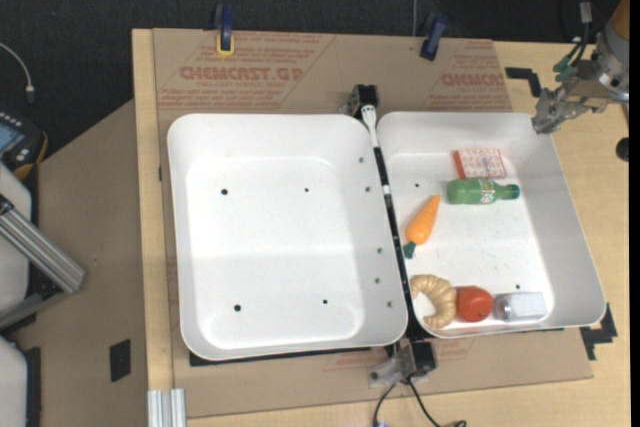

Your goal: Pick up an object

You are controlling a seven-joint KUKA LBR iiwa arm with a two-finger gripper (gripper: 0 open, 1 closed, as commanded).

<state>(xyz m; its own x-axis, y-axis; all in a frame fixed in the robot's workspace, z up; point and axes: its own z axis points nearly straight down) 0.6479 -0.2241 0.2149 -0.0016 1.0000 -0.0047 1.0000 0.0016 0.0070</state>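
Note:
The right bin (570,215) holds several items. A red and white packet (480,163) lies at the back, with a green bottle (482,193) on its side just in front of it. An orange carrot (423,220) lies near the bin's left wall. Along the front wall sit a tan croissant (435,298), a red tomato (474,303) and a small silver and white container (522,306). My gripper (548,120) hangs over the bin's back right corner, apart from all the items, with nothing seen in it.
The left bin (190,215) sits beside the right one on a cardboard sheet (300,65). Blue clamps (224,20) (433,35) hold the sheet's back edge. Black clips (364,100) (415,358) join the bins at the divider.

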